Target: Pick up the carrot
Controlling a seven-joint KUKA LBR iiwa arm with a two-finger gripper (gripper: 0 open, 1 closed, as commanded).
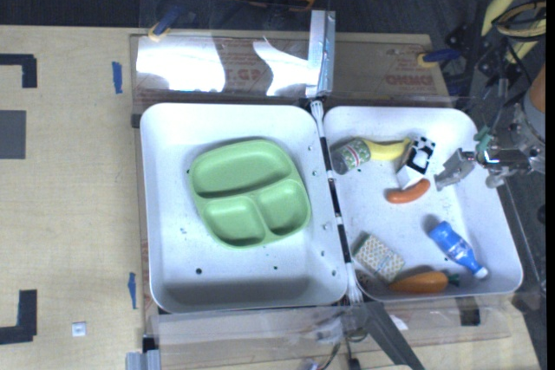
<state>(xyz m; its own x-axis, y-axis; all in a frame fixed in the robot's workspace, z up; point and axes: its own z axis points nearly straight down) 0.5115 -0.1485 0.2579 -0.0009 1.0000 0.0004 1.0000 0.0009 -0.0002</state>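
I see the carrot [420, 281], a smooth orange tapered piece with a darker stub at its right tip, lying flat in the right-hand shallow white bin [494, 212], hard against that bin's near wall. Its long axis runs nearly left to right across the view, tilted very slightly, thick end toward the left and narrow end toward the right. Just beside its left end sits a small speckled rectangular packet [378, 256], close enough that I cannot tell whether they touch. Up and to the right of the carrot lies a blue plastic bottle with a white cap [455, 248], slanted, its cap end near the carrot's right tip.

The metal two-finger gripper [471, 164] hangs over the bin's right side, well apart from the carrot; I cannot tell from here whether its pincer is apart or together. Near it lies an orange-red sausage-shaped piece [408, 192], with a black-and-white cube [421, 154], a yellow banana [388, 150] and a green-labelled can [352, 156] along the far part.

Bare white floor shows between the sausage piece and the packet. The left bin [165, 212] holds a green divided tray [250, 191].
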